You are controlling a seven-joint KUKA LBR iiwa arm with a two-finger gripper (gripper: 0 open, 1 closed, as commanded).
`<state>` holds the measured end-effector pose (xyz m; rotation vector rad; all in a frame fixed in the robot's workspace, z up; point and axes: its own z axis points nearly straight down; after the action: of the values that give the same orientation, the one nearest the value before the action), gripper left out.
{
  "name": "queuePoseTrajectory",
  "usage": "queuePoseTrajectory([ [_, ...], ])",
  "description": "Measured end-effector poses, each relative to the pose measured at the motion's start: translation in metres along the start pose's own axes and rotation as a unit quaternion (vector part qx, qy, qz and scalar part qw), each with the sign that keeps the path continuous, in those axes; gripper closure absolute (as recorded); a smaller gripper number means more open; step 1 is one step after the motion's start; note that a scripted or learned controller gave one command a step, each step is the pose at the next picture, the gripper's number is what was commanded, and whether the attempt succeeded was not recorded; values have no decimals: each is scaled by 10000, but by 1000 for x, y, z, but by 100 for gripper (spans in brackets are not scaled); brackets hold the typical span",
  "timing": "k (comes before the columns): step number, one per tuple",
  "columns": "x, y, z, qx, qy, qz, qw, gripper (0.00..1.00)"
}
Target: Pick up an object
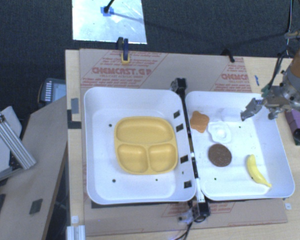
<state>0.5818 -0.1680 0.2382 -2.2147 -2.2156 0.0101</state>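
The gripper (pixel 260 110) hangs with jaws open and empty at right; the white egg (pixel 219 132) lies lower-left of them.

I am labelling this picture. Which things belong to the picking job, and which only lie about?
Job: hand; banana; brown disc; orange piece; white piece; right bin.

Lying about: yellow tray; left bin; clamp.

The arm comes in over the worktop's right edge, near its far right corner, orange band above the grey wrist. Its end effector (pixel 260 109) points left and slightly down, two grey fingers (pixel 249 110) spread apart with nothing between them.
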Motion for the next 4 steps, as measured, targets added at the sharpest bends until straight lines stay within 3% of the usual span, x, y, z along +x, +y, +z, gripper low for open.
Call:
queuePoseTrajectory([
  [1, 1, 2, -8, -62, -12, -14, 10000, 0],
  [4, 7, 1, 149, -65, -8, 3, 10000, 0],
])
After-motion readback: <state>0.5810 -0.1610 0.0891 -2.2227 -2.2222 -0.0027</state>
